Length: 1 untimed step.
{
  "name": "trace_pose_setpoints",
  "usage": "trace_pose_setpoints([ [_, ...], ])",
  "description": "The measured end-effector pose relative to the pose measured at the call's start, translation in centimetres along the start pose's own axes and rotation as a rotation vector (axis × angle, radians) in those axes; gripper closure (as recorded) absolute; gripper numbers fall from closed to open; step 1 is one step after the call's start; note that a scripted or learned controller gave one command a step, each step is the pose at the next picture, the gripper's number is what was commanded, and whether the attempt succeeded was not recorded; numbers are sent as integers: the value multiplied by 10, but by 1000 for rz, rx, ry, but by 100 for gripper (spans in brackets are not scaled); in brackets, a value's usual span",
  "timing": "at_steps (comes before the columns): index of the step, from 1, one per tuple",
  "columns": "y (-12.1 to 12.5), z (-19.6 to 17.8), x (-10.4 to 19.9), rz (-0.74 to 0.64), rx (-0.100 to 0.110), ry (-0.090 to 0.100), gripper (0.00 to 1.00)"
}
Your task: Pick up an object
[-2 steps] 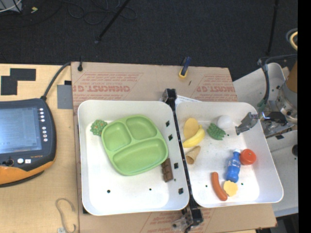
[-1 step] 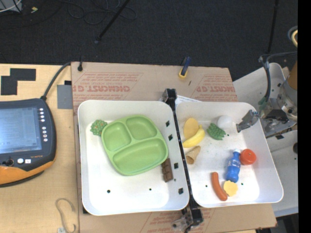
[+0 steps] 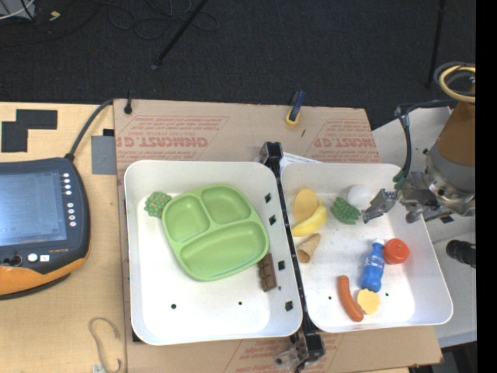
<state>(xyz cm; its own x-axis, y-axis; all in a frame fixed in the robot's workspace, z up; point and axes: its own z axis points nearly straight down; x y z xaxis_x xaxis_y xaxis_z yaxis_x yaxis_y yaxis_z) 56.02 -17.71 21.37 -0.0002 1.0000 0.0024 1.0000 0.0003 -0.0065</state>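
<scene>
The gripper [image 3: 382, 206] hovers, seemingly empty, fingers slightly apart, at three o'clock from the green broccoli [image 3: 345, 210].

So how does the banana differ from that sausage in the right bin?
The banana is yellow and curved; the sausage is red-orange and nearly straight. The banana lies near the divider at the bin's upper left, the sausage toward its lower edge beside a yellow piece. Both are toy foods lying flat in the right bin.

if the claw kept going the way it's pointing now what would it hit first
Probably the green broccoli piece, just past the claw toward the bins' divider. The white ball sits close beside that line. Height is hard to judge from above, so it might pass over both.
</scene>
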Motion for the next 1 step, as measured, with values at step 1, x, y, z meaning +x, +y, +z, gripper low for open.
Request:
trace_pose_setpoints([
  [1, -1, 64, 5, -2, 2, 0, 0],
])
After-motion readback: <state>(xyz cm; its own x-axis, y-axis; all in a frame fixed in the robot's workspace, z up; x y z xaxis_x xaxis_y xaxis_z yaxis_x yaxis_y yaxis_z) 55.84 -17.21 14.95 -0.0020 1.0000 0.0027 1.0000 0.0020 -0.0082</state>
